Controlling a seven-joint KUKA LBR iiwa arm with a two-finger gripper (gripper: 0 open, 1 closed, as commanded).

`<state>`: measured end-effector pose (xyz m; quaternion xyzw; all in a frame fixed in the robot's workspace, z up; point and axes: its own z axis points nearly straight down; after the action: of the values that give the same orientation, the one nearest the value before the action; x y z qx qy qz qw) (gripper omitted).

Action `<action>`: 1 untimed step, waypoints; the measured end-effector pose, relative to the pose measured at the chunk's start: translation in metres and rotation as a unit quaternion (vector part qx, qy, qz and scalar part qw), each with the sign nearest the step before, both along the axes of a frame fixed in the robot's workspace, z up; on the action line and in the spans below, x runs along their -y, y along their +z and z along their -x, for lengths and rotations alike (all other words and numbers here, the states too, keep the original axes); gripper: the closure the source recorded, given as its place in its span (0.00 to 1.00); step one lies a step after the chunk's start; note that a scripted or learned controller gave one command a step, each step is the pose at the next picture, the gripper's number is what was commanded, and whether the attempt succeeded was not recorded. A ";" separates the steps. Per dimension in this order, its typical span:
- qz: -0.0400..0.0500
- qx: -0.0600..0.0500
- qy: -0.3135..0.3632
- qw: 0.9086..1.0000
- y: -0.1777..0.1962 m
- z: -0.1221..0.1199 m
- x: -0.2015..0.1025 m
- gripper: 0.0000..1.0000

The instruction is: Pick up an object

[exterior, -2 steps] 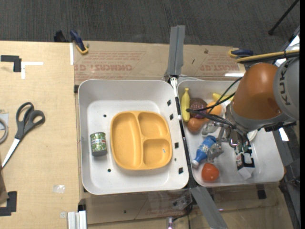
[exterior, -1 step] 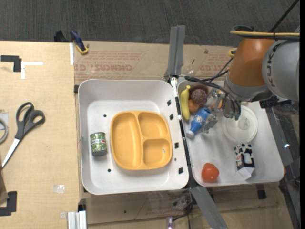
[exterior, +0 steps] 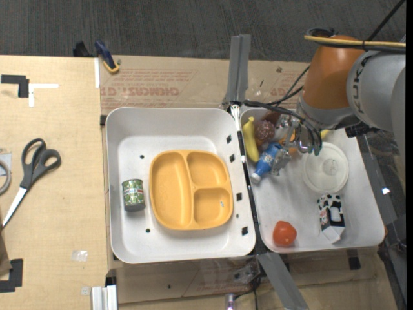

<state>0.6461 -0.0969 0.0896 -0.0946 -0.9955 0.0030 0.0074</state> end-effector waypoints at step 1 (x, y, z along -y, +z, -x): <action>-0.002 0.010 -0.047 0.999 0.004 0.003 0.079 0.00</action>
<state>0.6434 -0.1755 0.0941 -0.1416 -0.9899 0.0002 -0.0019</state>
